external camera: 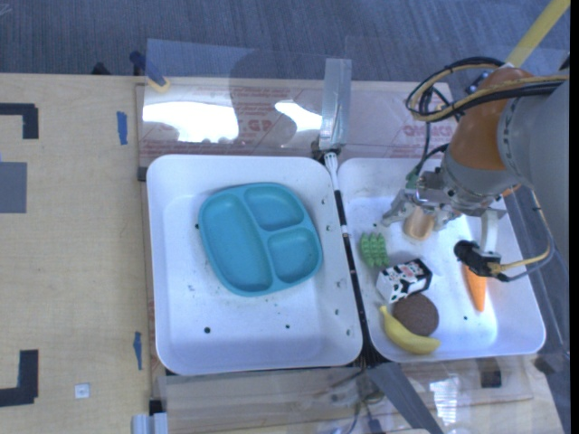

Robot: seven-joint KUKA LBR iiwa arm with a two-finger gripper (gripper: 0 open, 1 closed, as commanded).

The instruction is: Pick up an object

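- Where the grey arm reaches in from the right, its gripper hangs low over the rear half of the right bin; how far the gripper is open cannot be told from this angle.
- Tan object: a small pale-brown piece right at the gripper's tip. Whether it is gripped or merely lies beneath cannot be told.
- Green object: a small knobbly piece just in front of and to the left of the gripper, near the wall shared by the two bins.
- Black-and-white object: a patched, cow-like piece near the green one, towards the front of the bin.
- Brown round object: lies just in front of the black-and-white piece.
- Banana: yellow and curved, touching the front-left edge of the brown round object.
- Carrot: orange, lying apart from the others on the right side of the same bin.
- Left bin: holds a blue divided plate with three compartments, lying flat near its middle.
- Bench: pale wood, bearing both bins side by side, with dark markings on its left part.
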